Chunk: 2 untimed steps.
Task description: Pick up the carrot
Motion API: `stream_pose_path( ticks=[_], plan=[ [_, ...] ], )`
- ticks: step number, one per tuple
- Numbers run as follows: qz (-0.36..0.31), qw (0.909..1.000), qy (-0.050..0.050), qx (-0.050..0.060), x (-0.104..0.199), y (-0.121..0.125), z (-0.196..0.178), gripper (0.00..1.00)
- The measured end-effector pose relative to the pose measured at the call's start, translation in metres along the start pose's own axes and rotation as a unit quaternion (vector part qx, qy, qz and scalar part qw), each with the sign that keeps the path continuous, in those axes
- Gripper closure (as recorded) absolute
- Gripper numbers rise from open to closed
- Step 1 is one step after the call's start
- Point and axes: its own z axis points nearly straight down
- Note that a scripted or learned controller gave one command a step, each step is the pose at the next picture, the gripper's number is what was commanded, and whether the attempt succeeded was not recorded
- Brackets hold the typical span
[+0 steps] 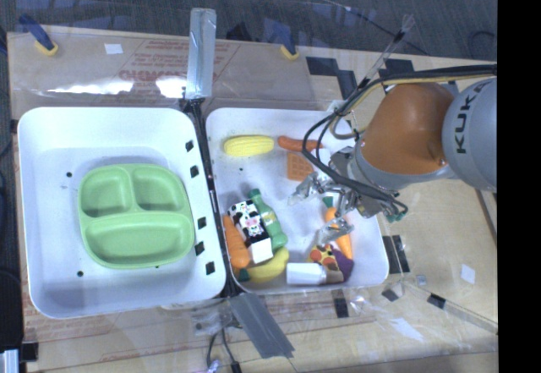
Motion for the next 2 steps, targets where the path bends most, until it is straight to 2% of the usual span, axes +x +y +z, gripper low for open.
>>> stream_pose_path(
  ticks=[1,2],
  plan=[
    [-0.034,0.9994,0.001,-0.001,0.0053,-0.0010,0.0188,0.00],
    [-0.037,0.9993,0.001,-0.001,0.0031,0.0001,0.0088,1.00]
  ],
)
